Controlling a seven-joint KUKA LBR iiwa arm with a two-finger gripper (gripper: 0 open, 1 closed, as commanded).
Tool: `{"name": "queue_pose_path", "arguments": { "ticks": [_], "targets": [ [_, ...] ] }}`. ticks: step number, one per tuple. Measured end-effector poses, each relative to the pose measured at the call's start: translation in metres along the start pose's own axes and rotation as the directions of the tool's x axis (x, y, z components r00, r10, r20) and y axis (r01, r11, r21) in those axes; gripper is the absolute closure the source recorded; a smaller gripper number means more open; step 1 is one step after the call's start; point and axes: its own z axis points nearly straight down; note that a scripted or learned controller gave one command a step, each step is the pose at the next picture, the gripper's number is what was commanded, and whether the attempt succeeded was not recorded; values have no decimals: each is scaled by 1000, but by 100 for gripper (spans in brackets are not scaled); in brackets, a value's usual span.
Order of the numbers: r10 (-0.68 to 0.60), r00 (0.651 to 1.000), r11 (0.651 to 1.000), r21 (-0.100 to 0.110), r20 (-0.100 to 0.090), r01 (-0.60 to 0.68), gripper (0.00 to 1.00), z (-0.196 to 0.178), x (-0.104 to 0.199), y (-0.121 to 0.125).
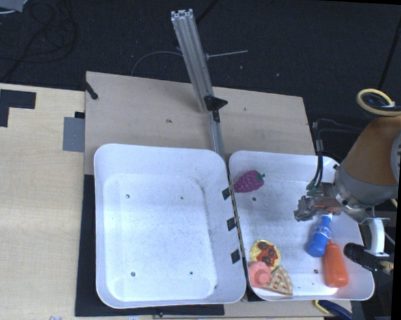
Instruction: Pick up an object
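Pizza slice [281, 282]: nearest the camera, flat against the front wall of the right bin [282, 170], touching a pink round piece [259, 274]; too low and thin for an easy pinch.
Round toy with dark spots [265, 252]: just behind those two, hard by the divider between the bins; crowded, so little room for fingers.
Orange bottle [335, 264]: lying on its side near the right bin's front right corner, alongside the blue one.
Blue bottle [320, 237]: tilted, white cap pointing up toward the gripper [309, 207]; probably the pick target, being nearest the tool.
Gripper: low over the right bin, just above and touching or nearly touching the blue bottle's cap; jaw state impossible to tell from this angle; nothing visibly held.
Purple fruit [248, 181]: alone near the back left of the right bin, well apart from the rest; most open approach.
Left bin [111, 158]: beside the right one, bare white floor.
Metal rail [197, 55]: farthest back, slanting up from the bench [258, 119].
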Motion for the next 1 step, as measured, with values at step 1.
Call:
{"name": "queue_pose_path", "arguments": {
  "ticks": [1],
  "targets": [
    [1,1000,1000,0,0,-1,100,-43,-2,-5]
  ]
}}
